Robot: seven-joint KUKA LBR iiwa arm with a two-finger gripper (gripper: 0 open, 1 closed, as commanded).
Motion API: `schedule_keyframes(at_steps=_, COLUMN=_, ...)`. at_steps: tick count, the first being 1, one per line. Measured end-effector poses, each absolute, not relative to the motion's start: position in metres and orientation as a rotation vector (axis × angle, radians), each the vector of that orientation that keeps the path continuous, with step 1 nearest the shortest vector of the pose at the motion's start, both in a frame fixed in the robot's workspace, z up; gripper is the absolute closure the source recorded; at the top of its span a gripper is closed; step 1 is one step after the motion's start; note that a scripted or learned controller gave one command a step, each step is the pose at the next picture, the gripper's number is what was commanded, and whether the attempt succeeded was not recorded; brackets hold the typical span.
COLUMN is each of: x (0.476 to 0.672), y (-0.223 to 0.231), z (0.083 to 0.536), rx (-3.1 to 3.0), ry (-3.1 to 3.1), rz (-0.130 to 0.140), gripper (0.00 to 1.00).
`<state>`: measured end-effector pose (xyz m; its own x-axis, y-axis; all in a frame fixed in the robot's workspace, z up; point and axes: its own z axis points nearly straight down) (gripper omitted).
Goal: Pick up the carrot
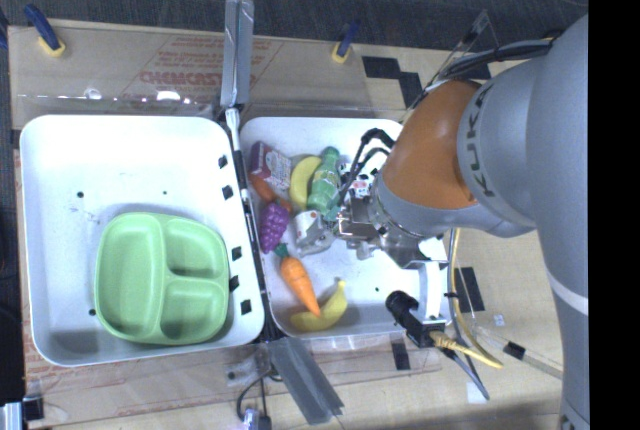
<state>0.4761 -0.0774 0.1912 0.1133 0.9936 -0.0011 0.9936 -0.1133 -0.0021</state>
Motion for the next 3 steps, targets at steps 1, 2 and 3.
schedule_keyframes(at_steps=1, x=0.477, y=-0.094, z=0.091, rx=-2.182, ry=-2.255, rz=0.003, gripper=0.0)
schedule_keyframes(at_steps=2, x=0.476, y=-0.094, z=0.1, rx=-2.174, ry=-2.26, rz=0.006, gripper=1.0)
schedule_keyframes(at_steps=3, x=0.49, y=-0.045, z=0.193, rx=-2.201, ry=-2.235, rz=0.004, gripper=1.0)
